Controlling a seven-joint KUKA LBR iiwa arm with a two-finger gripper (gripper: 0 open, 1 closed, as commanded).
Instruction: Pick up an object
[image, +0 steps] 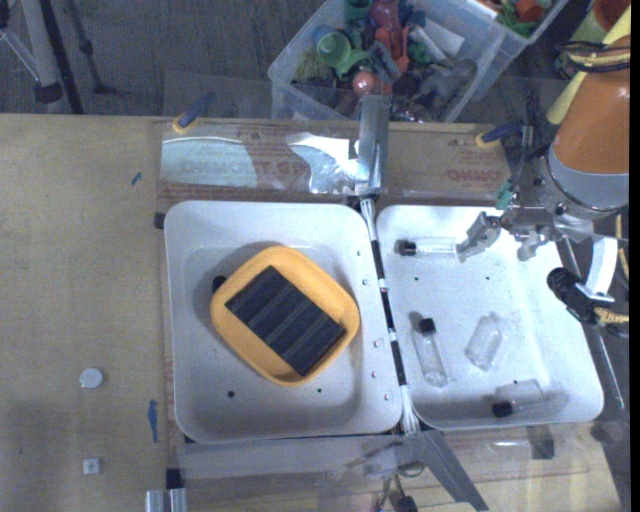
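Step in hand: the arm (590, 120) sits at the upper right of the right bin (560, 395), judged to be lining up for a pick.
Claw: the claw (487, 228) hangs over the bin's top edge, just beside a clear vial (430, 246) with a dark cap; whether it is released or clenched, I cannot tell.
Things to pick: in the right bin lie that vial, a second vial (429, 350) near the divider, a clear cup-like piece (484, 340) in the middle and a third vial (515, 397) by the lower wall; a yellow tray (284, 314) with a dark ribbed panel lies in the left bin (190, 300).
Doing it well: the nearest vial looks the sensible target; straddle it across its narrow width and come straight down, since round clear plastic probably rolls or slips.
Hard to see: the clear pieces blend into the white bin, so their outlines and ends are uncertain.
Cut off: the arm's upper part runs out of view at the right.
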